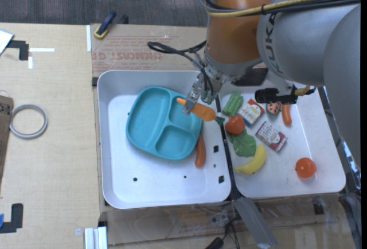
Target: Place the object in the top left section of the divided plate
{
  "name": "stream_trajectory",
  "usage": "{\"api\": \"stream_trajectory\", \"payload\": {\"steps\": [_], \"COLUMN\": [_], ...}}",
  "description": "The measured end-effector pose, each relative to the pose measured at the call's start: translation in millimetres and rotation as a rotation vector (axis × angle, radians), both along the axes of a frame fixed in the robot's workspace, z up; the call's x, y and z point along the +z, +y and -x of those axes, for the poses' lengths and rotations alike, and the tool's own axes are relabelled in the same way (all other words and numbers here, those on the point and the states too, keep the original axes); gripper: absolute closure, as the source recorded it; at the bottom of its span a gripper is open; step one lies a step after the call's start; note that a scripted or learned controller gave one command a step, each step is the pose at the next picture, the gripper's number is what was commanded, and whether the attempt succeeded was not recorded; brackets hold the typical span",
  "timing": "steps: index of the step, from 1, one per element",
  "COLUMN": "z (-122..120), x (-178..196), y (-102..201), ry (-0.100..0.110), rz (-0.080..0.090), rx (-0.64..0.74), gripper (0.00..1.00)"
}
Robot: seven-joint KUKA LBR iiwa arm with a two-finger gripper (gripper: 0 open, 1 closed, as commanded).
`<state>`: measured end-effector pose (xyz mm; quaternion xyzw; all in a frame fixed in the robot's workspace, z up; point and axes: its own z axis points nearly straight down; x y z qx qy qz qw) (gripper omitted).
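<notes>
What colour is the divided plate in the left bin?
The divided plate is turquoise blue, seen clearly in the camera view.

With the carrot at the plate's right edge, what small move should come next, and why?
Probably shift left, further over the teal divided plate. The gripper has the orange carrot at its tip, over the plate's right rim rather than inside a section.

The divided plate [157, 124] is turquoise, lying in a white bin [114, 176]. At its three o'clock rim sits an orange carrot [199, 110] under the grey metal pincer [202, 100]. At five o'clock lies a reddish-brown sausage [200, 153]. The other white bin [321, 185] carries a yellow banana [254, 163], a red tomato [235, 125], a green leafy piece [244, 144], an orange fruit [305, 167] and a red-and-white packet [271, 136]. The bench [51, 185] is pale wood-coloured.
</notes>
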<state>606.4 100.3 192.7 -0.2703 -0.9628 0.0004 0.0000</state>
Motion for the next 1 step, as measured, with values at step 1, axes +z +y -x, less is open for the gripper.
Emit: {"api": "stream_trajectory", "payload": {"steps": [1], "z": [-46.0], "x": [50.3], "y": [92.0], "ry": [-0.004], "rz": [-0.001], "rx": [0.189], "gripper": [1.0]}}
